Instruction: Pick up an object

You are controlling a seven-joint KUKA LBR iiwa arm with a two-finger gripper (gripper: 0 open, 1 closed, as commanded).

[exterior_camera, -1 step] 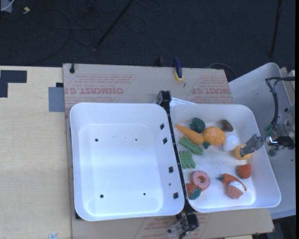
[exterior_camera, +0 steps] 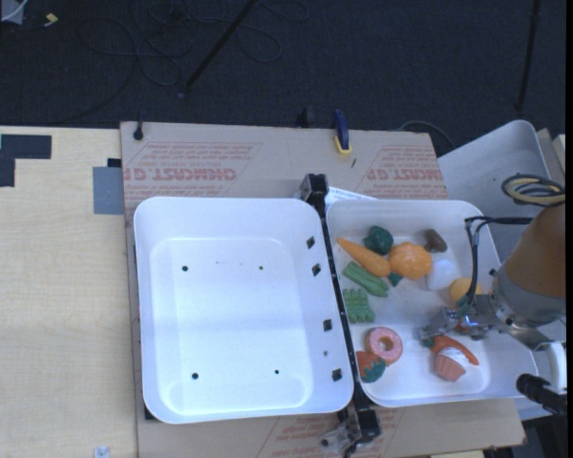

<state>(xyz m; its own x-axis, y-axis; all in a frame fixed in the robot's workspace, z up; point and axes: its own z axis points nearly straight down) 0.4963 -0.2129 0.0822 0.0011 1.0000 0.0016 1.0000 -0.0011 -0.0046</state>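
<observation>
The right white bin [exterior_camera: 415, 396] holds several toy foods: an orange carrot [exterior_camera: 361, 254], a dark green piece [exterior_camera: 379, 239], an orange fruit [exterior_camera: 412, 260], a white egg [exterior_camera: 442, 274], a brown piece [exterior_camera: 435, 241], a green bean pod [exterior_camera: 366, 280], a pink donut [exterior_camera: 385, 344] and a red strawberry [exterior_camera: 368, 366]. My gripper [exterior_camera: 451, 330] reaches in from the right and sits low over the bin's near right part. It is just above an orange and pink toy [exterior_camera: 449, 363], and a yellow piece [exterior_camera: 458, 290] lies just behind it.
The left white bin [exterior_camera: 153, 256] stands beside the right one, with a black hinge strip [exterior_camera: 325, 284] between them. Both rest on a cardboard sheet [exterior_camera: 229, 165] on the wooden bench. The arm's grey body [exterior_camera: 540, 275] and cables crowd the right side.
</observation>
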